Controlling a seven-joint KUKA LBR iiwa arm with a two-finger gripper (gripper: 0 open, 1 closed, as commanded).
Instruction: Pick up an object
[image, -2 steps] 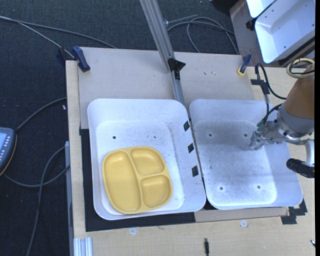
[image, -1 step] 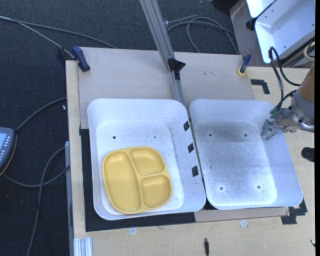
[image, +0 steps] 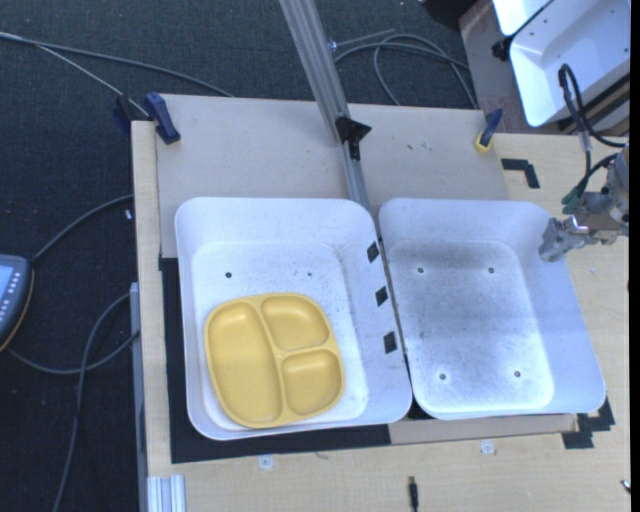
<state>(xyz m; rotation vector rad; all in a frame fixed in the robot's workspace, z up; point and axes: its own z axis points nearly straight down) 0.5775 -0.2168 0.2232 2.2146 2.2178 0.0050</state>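
We see two bins side by side on the surface (image: 250, 150). The left bin (image: 200, 225) holds a tray (image: 272, 357) with three parts. The tray lies in the near left part of that bin, close to its front wall. The right bin (image: 565, 330) sits just beside the left one, and their inner rims meet in the middle. A metal pole (image: 325, 85) runs from the back down to where the two bins meet. The hand (image: 560, 238) is over the far right edge of the right bin. Two clamps (image: 160, 115) sit at the back corners of the surface.
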